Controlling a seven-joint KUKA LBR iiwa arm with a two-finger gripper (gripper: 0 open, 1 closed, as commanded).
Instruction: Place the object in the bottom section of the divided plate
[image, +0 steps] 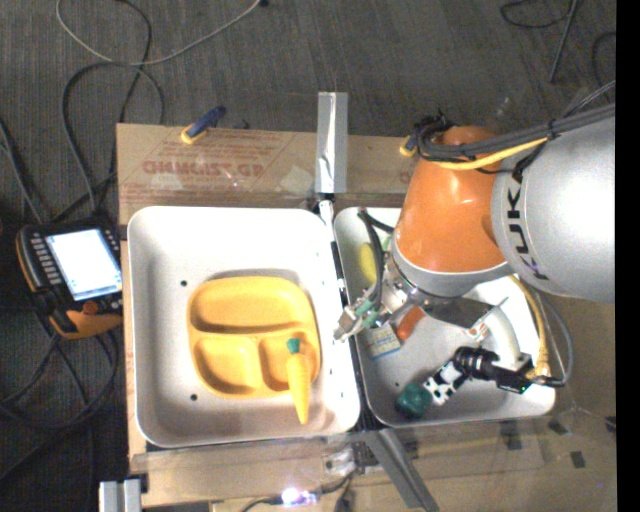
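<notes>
Cardboard (225, 165) shows mirrored lettering; arm (560, 215) reads "KU"; tool (362, 320) state unclear.

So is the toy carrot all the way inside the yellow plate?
No. The carrot lies across the plate's lower right rim, green top over a small section, tip poking onto the white bin.

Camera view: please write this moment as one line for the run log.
arm: over right bin | toy carrot: on divided plate, bottom-right section, tip overhanging rim | plate: in left bin | gripper: state unclear
</notes>
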